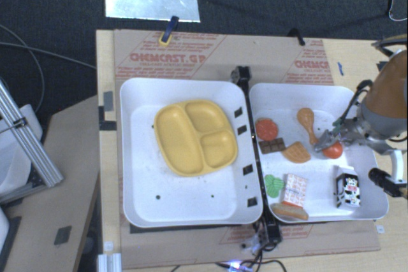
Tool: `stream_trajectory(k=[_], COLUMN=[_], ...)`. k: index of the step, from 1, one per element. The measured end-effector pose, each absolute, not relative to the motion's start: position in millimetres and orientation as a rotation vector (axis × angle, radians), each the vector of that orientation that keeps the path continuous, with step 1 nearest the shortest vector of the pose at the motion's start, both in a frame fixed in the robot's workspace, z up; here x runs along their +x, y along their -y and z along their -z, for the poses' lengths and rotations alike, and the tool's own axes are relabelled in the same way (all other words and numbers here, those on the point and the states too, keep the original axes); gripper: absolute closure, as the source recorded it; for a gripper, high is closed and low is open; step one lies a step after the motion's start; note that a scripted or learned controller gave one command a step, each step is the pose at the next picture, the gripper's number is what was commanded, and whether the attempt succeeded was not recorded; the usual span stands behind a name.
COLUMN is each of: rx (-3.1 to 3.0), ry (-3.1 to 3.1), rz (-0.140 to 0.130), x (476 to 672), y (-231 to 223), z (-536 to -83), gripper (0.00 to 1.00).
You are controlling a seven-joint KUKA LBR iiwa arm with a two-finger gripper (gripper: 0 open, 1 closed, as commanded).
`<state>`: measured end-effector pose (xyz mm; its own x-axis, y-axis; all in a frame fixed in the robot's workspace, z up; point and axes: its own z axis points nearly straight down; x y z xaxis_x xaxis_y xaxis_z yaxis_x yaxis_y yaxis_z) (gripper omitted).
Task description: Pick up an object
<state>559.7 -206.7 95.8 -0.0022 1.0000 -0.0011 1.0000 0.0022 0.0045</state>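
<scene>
My gripper (329, 139) is low over the right white bin (290, 91), near its right side. A small red round toy (334, 151) lies right under and slightly in front of the gripper tip; the view does not show whether it is touched. To its left lie a tan drumstick (306, 120), an orange-brown wedge (296, 153), a brown chocolate piece (271, 146) and a red toy (266, 129). Nearer the front are a cow-patterned milk carton (347, 190), a red-and-white box (294, 189), a green toy (274, 185) and a bread-like piece (290, 211).
The left white bin (137, 200) holds a yellow divided plate (194, 137). A black divider with clips (250, 150) runs between the bins. The arm's orange band (390, 95) hangs over the right bin's right rim.
</scene>
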Motion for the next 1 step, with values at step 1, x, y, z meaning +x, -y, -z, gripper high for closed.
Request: stream_trajectory(k=[1], rx=[2.205], ry=[-2.234], rz=[-0.010], x=[645.5], y=[115.7], z=[-84.7], gripper=[1.00])
